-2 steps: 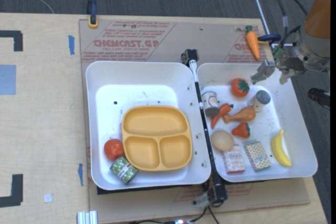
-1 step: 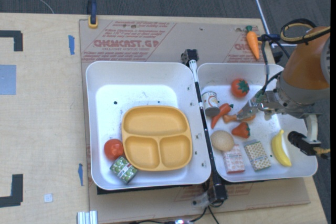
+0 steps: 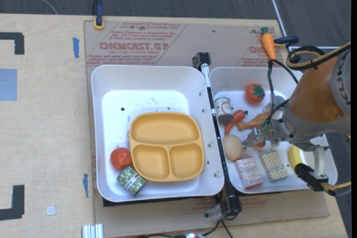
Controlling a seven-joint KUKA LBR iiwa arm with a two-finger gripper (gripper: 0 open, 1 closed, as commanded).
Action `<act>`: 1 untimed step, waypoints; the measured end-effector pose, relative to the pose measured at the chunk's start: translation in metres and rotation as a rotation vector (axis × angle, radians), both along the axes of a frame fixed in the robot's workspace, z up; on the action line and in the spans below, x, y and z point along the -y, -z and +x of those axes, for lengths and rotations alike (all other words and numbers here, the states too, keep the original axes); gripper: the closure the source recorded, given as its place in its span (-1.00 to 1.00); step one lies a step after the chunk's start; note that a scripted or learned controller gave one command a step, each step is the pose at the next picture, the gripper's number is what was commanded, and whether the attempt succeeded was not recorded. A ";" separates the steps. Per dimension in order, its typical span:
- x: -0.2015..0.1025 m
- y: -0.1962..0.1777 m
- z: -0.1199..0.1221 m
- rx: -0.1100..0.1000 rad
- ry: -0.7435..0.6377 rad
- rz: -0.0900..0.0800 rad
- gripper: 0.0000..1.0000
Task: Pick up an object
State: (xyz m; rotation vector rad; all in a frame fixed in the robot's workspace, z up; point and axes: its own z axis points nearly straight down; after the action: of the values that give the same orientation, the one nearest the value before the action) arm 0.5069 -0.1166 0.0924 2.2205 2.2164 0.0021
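In the right bin [image 3: 312, 189], my gripper [image 3: 260, 136] hangs low over the middle, with the grey and orange arm reaching in from the right. An orange carrot [image 3: 254, 121] lies just beyond it. A beige egg-shaped item [image 3: 232, 147] is to its left. A pink packet [image 3: 249, 171] and a cracker box [image 3: 273, 165] lie just in front of it. Further back are a red tomato [image 3: 255, 93], a small can [image 3: 223, 106] and a red chili [image 3: 237, 118]. A yellow banana [image 3: 295, 158] lies partly under the arm.
The left bin [image 3: 111, 92] holds a yellow divided plate [image 3: 166, 146], a red round fruit [image 3: 120, 158] and a green box [image 3: 131, 180]. A black clamp bar [image 3: 209, 92] runs between the bins. Cables hang by the arm at the right.
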 end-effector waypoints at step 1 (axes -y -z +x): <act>0.001 -0.011 0.001 0.005 0.001 -0.004 1.00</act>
State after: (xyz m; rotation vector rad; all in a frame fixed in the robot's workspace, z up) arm 0.5081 -0.1179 0.1034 2.2173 2.2105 0.0037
